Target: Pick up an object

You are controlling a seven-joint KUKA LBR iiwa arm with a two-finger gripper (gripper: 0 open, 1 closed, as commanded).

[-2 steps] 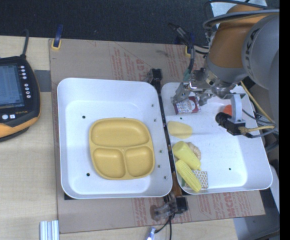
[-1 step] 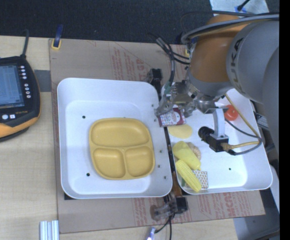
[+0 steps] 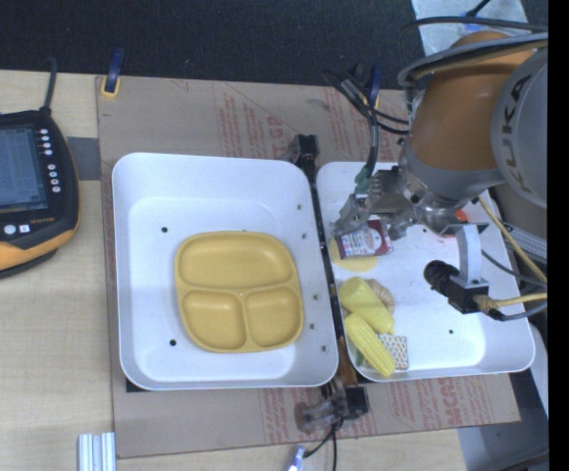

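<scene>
Nearest the lens, bottom of the frame: a small black clamp with a cable, fixed at the seam between the two bins, probably to pin them to the cardboard sheet beneath. Left bin: one yellow divided plate, lying flat in the middle, well apart from my work. Right bin: my stock of pickable items, all crowded against its left wall. Item, corn cob, lying slantwise at the lower left of that bin. Item, a yellow-green lump just above the cob, touching it. Item, small checkered packet, beside the cob's lower end. Item, red-labelled packet resting on a pale yellow piece, upper left of the bin. My pincer: lowered over that red-labelled packet from the right of the frame, my orange-banded wrist above it; I cannot tell its state, nor whether it has hold of anything, as the body hides the tips. I judge the packet my likeliest target, since I hang right over it. Far left of frame: a control tablet on the bench, out of reach and out of the way.
</scene>
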